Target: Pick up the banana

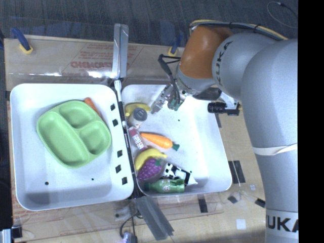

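Hand [167, 100] hovers well above-right of the banana [147, 159].

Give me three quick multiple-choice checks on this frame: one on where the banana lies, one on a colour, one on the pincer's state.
1. Where is the banana?
A. left bin
B. right bin, beside the grapes
C. on the bench

2. What colour is the plate?
A. green
B. red
C. blue

3. What is the pincer doing?
A. gripping the banana
B. gripping the plate
C. hovering over the right bin, nothing between its fingers

Answers: 1 B, it lies against the grapes near the bin's left wall. 2 A, the divided plate in the left bin is light green. 3 C, it hangs at the bin's far end, apart from the banana.
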`<state>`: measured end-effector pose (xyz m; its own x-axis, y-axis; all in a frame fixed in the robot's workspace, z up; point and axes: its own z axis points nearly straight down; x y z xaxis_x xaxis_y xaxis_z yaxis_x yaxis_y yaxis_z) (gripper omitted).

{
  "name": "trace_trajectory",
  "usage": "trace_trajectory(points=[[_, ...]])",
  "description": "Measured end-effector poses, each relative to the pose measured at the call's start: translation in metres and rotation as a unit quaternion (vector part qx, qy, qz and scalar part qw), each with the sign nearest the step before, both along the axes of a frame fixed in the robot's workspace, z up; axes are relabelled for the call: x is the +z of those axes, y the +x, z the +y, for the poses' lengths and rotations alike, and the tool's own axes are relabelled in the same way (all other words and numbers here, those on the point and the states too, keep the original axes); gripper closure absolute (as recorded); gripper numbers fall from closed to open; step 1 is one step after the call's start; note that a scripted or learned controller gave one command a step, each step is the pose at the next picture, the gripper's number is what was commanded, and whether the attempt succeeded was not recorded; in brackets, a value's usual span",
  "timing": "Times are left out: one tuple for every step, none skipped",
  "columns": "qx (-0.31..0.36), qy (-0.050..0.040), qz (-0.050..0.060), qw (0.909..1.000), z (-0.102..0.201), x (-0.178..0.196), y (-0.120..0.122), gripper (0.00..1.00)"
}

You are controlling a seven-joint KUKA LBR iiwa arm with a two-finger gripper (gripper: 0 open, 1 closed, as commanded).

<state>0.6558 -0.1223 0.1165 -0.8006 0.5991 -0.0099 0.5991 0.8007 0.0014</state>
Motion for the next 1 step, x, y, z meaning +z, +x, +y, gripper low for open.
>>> trace_trajectory(points=[[0.025,0.0019,0.003,0.9997,0.0349,0.0771,-0.0068,1.0]])
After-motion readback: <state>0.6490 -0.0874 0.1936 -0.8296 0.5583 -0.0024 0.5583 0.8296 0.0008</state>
